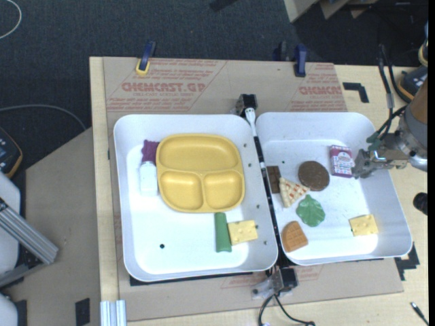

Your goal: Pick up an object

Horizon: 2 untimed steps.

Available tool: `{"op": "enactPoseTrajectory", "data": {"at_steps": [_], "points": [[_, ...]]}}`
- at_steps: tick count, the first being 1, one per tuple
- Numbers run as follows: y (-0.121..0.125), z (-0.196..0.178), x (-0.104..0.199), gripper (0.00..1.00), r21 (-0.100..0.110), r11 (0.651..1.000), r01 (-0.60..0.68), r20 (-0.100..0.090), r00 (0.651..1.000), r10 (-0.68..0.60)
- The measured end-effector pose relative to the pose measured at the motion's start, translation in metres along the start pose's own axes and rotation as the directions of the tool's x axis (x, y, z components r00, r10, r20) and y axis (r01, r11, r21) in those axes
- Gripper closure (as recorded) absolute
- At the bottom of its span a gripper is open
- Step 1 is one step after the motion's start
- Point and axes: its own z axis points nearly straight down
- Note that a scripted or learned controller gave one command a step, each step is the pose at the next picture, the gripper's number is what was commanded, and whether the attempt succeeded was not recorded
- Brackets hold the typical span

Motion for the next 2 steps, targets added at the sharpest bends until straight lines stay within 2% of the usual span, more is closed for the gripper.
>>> {"op": "enactPoseTrajectory", "data": {"at_steps": [1,2], "points": [[0.024,0.000,0.056,1.00,0.001,1.000,0.000,-0.001,1.000,0.000],[0.035,0.003,0.119,1.00,0.001,1.000,-0.001,0.000,1.000,0.001]]}}
